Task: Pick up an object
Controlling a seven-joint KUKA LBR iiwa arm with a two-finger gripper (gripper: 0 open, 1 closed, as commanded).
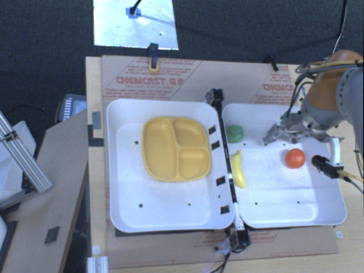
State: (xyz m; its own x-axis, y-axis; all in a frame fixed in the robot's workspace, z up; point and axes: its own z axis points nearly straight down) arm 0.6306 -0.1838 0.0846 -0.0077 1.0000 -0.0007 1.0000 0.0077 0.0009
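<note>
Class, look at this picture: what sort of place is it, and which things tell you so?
Probably a robot test bench: a grey arm reaches over two white bins, which hold toy fruit and a yellow divided plate.

Yellow divided plate inside left bin

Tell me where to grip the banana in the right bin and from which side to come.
Grip the banana across its narrow middle, coming from straight above. It lies flat and lengthwise close to the right bin's left wall, so one finger likely has little room on that side; the side toward the orange ball looks freer.
</note>
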